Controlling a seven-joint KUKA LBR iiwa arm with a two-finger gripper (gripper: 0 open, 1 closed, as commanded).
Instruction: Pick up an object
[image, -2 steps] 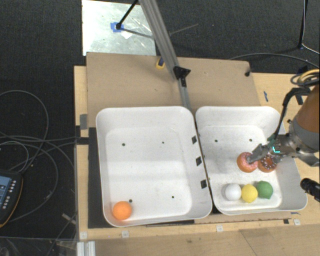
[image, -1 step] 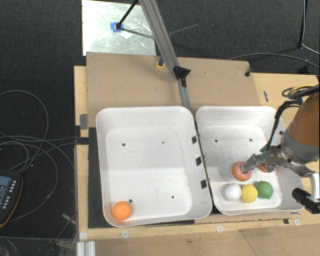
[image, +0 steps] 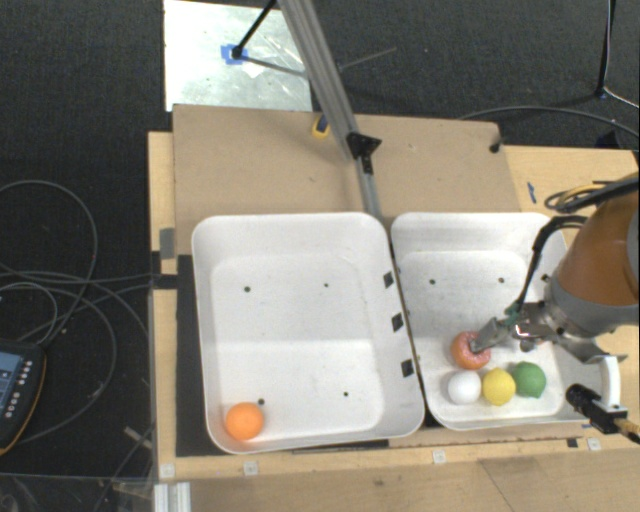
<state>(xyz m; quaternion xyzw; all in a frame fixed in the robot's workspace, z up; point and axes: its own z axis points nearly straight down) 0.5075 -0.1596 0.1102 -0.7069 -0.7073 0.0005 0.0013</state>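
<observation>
In the right bin (image: 450, 250) a reddish-orange ball (image: 462, 352) lies near the front. My gripper (image: 484, 341) reaches down from the right, and its tip rests at that ball's upper right edge. Just in front sit a white ball (image: 463, 388), a yellow ball (image: 498, 387) and a green ball (image: 530, 380) in a row along the bin's front wall. An orange ball (image: 244, 421) lies in the front left corner of the left bin (image: 290, 240). Nothing is lifted off a bin floor.
The arm's orange band (image: 605, 260) and grey wrist overhang the right bin's right side. A slanted metal pole (image: 335, 90) crosses the brown bench behind the bins. Black clips (image: 396, 320) mark the wall between the bins. Cables lie on the floor at left.
</observation>
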